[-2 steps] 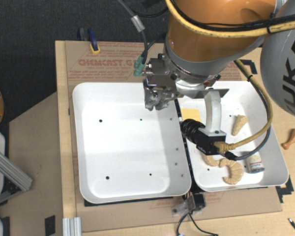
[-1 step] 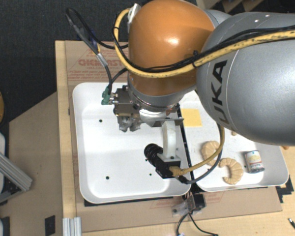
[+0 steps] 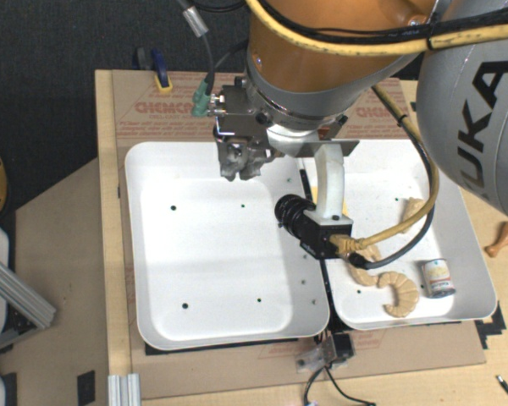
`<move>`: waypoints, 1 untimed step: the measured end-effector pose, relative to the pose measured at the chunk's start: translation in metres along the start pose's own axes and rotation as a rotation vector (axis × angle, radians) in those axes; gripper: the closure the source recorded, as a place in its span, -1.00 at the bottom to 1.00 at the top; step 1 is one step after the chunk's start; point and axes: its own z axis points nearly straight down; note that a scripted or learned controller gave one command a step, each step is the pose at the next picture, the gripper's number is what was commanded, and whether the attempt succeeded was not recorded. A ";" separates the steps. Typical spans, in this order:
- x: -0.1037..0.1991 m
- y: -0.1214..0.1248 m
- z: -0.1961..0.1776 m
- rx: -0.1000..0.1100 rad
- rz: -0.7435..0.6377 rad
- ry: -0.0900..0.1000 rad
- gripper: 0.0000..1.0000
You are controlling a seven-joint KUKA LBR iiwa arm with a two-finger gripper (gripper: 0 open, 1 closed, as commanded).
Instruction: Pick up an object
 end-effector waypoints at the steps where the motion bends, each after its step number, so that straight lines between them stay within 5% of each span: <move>1: 0.001 -0.001 -0.004 0.010 -0.001 -0.005 1.00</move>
